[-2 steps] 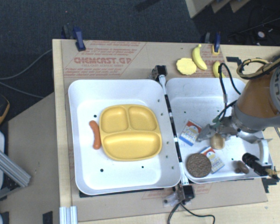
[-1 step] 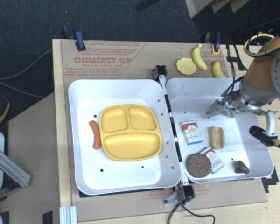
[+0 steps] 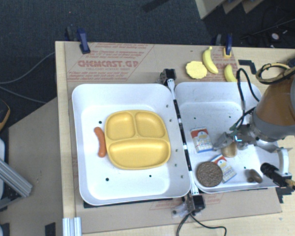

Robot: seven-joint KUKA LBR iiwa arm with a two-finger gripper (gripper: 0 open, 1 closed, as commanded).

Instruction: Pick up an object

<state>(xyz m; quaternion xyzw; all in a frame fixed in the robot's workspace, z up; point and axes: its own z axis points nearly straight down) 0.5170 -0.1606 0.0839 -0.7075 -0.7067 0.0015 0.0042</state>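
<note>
Tool (image 3: 225, 142) at the end of your grey arm is hanging low in the right bin (image 3: 206, 95), just beside a small tan object (image 3: 230, 150); you cannot tell its state or whether it is gripping anything. Nearby are lying a red and white carton (image 3: 202, 139), a brown round cookie (image 3: 209, 174) and a small packet (image 3: 225, 168). Judging by looks, the carton is light and fairly stiff, so you are likely best taking it across its short sides.
</note>
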